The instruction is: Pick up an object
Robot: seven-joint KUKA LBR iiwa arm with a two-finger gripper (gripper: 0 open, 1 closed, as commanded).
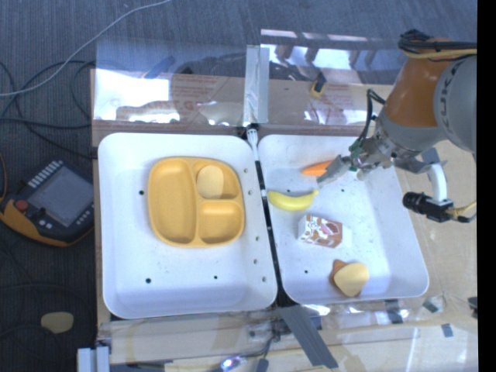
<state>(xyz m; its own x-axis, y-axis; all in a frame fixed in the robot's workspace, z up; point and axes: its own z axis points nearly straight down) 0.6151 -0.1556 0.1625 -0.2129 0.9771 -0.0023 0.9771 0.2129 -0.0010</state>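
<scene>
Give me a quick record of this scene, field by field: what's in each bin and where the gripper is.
left bin: yellow divided tray, a round pale item in its upper right compartment
right bin: banana, carrot, red and white packet, yellow-orange fruit
gripper: over the right bin's upper part, at the carrot
holding: nothing visibly held
</scene>
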